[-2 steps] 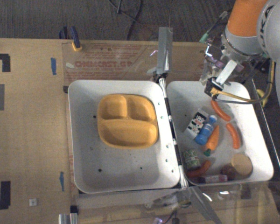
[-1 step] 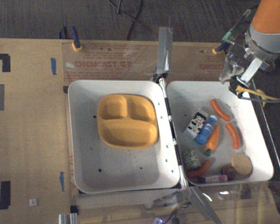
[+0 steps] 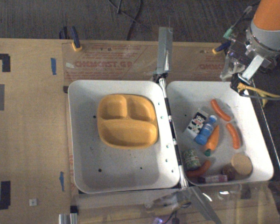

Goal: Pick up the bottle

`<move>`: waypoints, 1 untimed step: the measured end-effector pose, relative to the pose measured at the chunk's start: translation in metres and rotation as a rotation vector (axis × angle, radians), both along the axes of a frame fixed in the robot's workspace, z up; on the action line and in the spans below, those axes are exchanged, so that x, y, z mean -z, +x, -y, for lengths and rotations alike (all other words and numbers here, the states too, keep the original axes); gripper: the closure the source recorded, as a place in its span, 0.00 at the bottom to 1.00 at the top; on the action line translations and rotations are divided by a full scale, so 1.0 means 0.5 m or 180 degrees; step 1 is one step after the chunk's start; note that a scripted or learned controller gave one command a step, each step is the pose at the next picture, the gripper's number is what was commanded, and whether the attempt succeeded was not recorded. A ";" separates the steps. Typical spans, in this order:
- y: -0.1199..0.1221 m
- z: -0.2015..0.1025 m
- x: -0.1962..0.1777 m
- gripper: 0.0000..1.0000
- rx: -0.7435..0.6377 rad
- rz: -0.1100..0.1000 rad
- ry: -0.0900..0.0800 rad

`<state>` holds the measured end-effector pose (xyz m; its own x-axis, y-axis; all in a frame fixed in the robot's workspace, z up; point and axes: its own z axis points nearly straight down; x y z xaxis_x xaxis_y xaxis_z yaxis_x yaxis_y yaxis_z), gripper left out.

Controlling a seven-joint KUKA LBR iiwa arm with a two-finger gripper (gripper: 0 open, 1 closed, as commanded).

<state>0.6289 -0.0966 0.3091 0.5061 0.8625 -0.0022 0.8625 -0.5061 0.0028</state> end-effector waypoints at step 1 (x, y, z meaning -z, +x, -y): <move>0.044 0.013 -0.001 1.00 0.0138 -0.0001 0.0006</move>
